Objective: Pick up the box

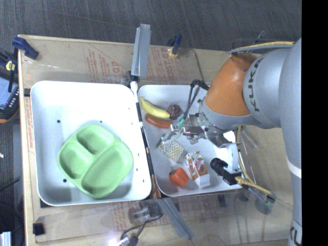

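Observation:
A small carton box (pixel 197 168) with orange and white print lies in the right bin (pixel 215 94), near its front wall. Just left of it and a little farther back lies a flat packet (pixel 172 150) with a checkered pattern. My gripper (pixel 173 133) hangs over the middle of the right bin, just behind the checkered packet and up-left of the carton. Nothing shows held in it. The arm's orange band (pixel 230 88) covers the bin's right side.
A yellow banana (pixel 152 108), a reddish sausage (pixel 158 121) and a dark round item (pixel 175 110) lie at the back left of the right bin. An orange-red pepper (pixel 179 177) sits at its front. The left bin (pixel 46 101) holds a green divided plate (pixel 95 160).

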Motion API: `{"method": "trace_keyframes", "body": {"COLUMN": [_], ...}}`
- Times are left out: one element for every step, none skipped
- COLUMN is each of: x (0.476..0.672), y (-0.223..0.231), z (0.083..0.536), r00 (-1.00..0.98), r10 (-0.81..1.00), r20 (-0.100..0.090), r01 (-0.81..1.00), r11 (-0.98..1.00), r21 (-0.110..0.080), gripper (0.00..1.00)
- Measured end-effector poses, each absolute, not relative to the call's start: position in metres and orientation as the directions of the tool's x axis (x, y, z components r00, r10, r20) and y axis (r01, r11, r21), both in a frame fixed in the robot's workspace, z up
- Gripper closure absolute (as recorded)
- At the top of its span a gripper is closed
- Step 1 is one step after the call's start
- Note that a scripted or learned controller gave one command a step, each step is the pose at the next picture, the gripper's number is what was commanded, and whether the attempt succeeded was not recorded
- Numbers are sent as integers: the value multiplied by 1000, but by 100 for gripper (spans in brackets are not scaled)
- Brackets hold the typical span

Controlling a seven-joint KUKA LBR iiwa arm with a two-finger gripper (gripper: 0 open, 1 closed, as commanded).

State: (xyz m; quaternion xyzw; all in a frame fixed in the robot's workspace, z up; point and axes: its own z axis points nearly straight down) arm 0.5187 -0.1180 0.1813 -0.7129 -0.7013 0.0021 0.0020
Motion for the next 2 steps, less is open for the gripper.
{"method": "trace_keyframes", "body": {"x": [514,514], "y": [-141,-141], "z": [104,113], "r00": [-3,-9], "r10": [1000,1000], "r20": [1,-1], "r01": [1000,1000], "r11": [3,9], "r21": [-6,-7], "gripper": [0,100]}}
